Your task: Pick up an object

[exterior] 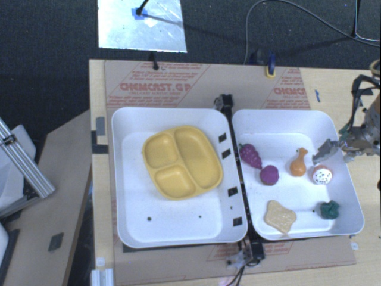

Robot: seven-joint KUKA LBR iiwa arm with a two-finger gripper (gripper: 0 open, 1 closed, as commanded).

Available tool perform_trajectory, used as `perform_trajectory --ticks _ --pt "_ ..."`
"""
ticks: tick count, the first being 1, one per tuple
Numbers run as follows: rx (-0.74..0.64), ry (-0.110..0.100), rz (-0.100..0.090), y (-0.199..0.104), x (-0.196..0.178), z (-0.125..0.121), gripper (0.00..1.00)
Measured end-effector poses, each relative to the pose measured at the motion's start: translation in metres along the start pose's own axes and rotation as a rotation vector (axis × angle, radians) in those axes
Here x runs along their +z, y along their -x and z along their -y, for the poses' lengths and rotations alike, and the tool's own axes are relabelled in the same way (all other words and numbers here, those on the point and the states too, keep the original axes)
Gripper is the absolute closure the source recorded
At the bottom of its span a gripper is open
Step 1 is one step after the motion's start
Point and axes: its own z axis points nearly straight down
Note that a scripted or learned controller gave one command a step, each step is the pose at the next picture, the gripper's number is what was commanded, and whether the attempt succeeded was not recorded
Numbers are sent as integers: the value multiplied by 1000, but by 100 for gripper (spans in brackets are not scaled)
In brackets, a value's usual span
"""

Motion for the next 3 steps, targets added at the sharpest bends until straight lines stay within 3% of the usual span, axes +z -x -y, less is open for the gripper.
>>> perform_trajectory --ticks 1,2,3 --pt "-4 12 3 -1 -7 -3 0" --pt "-1 10 2 5 52 -7 0" --pt "-1 20 8 5 99 0 0"
